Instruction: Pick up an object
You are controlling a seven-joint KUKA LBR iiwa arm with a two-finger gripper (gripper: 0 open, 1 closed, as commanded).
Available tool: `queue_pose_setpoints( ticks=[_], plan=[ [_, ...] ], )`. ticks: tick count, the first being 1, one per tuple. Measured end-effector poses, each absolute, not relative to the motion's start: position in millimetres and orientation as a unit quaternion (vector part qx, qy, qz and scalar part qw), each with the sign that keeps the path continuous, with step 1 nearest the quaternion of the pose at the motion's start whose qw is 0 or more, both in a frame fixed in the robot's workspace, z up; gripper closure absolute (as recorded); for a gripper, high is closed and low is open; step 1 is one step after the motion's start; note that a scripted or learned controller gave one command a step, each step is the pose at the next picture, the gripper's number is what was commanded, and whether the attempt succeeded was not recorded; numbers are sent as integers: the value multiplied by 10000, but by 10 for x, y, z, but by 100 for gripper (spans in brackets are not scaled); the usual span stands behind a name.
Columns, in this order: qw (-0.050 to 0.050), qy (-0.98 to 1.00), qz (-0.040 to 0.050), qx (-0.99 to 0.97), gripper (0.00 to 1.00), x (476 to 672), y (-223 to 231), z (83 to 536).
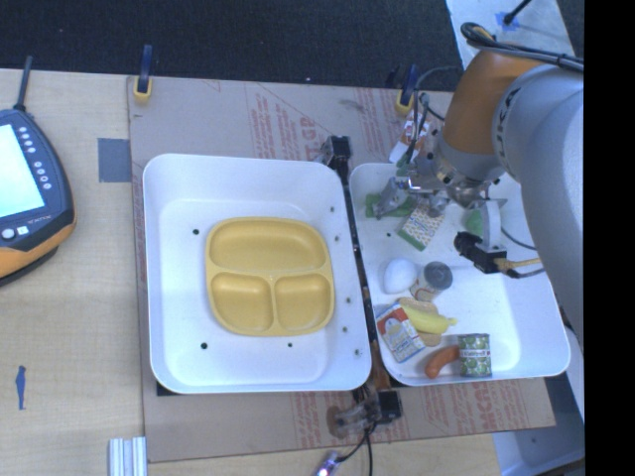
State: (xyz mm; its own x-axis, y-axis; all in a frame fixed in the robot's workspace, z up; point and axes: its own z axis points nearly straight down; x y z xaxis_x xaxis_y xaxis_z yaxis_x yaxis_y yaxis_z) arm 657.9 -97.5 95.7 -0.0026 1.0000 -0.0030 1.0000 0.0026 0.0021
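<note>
Objects (401, 274) for picking lay in the white bin (526, 320) at three o'clock on the bench. My pincer (437, 184) hung over that bin's twelve o'clock end. I could not tell whether it was open, closed or gripping anything.

Just below it, toward six o'clock, lay a patterned packet (422, 226), with a green leafy piece (375, 204) at its ten o'clock. Another green bit (474, 220) lay at the packet's three o'clock. Near the bin's middle a white egg shape (399, 278) sat just beside a small jar with a grey lid (435, 277).

Toward six o'clock a yellow banana (429, 317) touched a red and white packet (400, 335). An orange-red carrot shape (442, 362) and a green can (474, 355) lay at the bottom rim.

The other white bin (159, 266), at nine o'clock from mine, held one yellow tray (268, 276) with three compartments, set near its middle.

Both bins stood on brown cardboard (288, 117) printed with red lettering too faint to read. The labels on the packets and can were too small to read. A handheld pendant (30, 201) with a pale screen lay at the bench's nine o'clock edge.
</note>
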Motion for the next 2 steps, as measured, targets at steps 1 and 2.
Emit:
queue_pose_setpoints(
  ticks=[1, 2],
  plan=[
    [18, 7082, -2, 7060, 0, 6580, -941, 957],
    [17, 7085, 19, 7057, 0, 6586, -1032, 955]
  ],
)
